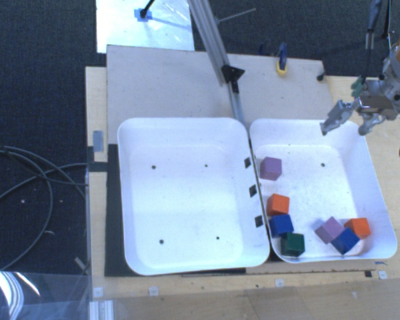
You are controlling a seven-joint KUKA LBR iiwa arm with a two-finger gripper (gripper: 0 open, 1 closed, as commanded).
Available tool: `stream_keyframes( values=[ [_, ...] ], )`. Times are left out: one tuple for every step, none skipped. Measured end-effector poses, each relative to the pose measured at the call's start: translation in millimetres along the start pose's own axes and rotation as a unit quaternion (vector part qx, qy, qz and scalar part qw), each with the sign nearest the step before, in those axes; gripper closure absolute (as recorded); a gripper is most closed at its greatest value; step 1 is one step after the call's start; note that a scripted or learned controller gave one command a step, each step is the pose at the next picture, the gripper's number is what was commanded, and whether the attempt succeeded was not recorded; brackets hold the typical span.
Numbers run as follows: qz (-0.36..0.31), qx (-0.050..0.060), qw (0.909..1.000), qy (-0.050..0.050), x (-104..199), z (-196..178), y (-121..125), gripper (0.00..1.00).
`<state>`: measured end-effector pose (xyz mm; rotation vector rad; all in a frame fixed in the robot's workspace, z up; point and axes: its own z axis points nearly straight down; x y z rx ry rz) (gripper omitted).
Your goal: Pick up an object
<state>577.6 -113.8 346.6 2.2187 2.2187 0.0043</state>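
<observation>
The robot's hand (349,119) hovers with fingers spread and holding nothing over the far rim of the right bin (380,199), in the approach step, and must next descend toward the purple cube (271,167).

Two bins are being carried side by side on the counter (187,79). Seven blocks are being held in the right bin (360,172), toward the frame's lower right; the tool (350,120) is being hung over its upper right rim.
</observation>
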Motion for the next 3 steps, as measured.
stream_keyframes(
  values=[
    [0.0,0.005,1.0,0.001,-17,177,6,0.0],
    [-0.001,0.004,1.0,0.001,-32,261,20,0.0],
    [-0.001,0.0,1.0,0.0,-32,245,22,1.0]
  ],
)
